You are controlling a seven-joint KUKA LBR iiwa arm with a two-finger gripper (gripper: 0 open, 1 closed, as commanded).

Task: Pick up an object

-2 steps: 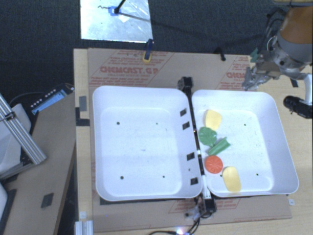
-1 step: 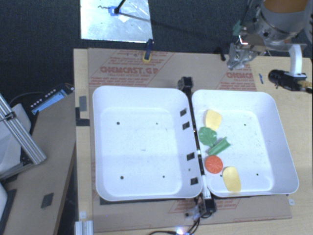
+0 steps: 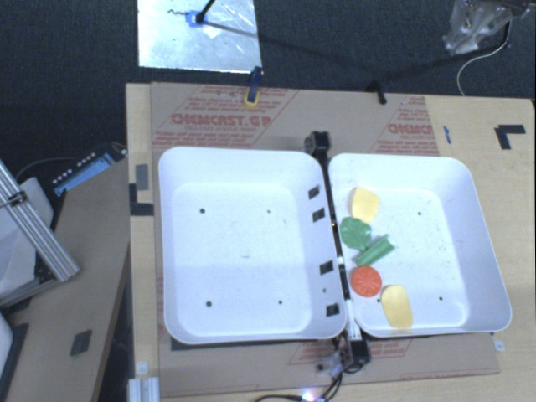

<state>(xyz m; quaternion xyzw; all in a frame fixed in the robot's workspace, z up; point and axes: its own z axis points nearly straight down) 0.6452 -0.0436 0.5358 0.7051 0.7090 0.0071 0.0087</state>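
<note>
The right bin holds several small toys along its left side. A pale yellow piece lies farthest back. Below it is a green leafy piece, touching a green stick-shaped piece. An orange-red round piece sits nearer the front, with a yellow oval piece just beside it. My gripper hangs at the top right of the view, over the dark floor beyond the bench, far from both bins and with nothing in it.
The left bin adjoins the right one, joined by black clips. A shiny metal sheet lies on the floor at the back left. A slanted aluminium frame stands at the left edge.
</note>
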